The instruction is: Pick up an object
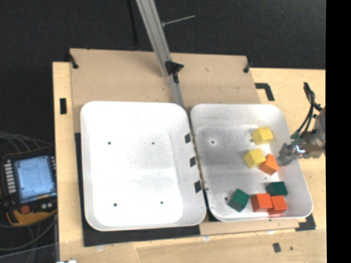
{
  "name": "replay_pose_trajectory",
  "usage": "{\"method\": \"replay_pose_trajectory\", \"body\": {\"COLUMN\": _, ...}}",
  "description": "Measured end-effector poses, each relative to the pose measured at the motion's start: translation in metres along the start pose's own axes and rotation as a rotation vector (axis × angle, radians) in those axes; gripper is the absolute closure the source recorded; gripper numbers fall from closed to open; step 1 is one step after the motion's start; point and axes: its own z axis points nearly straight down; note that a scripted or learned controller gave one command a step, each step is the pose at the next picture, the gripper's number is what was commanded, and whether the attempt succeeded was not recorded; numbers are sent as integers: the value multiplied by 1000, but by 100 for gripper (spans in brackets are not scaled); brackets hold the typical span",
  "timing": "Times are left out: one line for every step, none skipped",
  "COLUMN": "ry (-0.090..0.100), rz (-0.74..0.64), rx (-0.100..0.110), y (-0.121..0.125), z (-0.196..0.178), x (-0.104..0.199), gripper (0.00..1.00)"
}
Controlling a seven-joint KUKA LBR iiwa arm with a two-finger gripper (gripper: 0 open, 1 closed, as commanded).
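Note:
Several small blocks lie in the right bin [219,125]. Two yellow blocks [264,135] [254,158] sit toward its right side, with a tilted orange block [269,164] just below them. Along the front lie a green block [238,200], a darker green block [277,188] and two orange blocks [261,202] [278,204]. My gripper [288,152] reaches in over the bin's right rim, low, and its tip is right beside the tilted orange block's upper right corner. Whether it touches that block is unclear.
The left bin [137,163] stands beside the right one, joined along a middle divider [194,158]. A slanted metal rail [156,32] rises behind the bins. A handheld screen unit [30,179] sits off the bench's left edge.

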Motion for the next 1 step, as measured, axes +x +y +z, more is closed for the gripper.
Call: {"method": "replay_pose_trajectory", "body": {"ry": 4, "rz": -4, "rx": 5, "y": 23, "z": -9, "x": 47, "gripper": 100}}
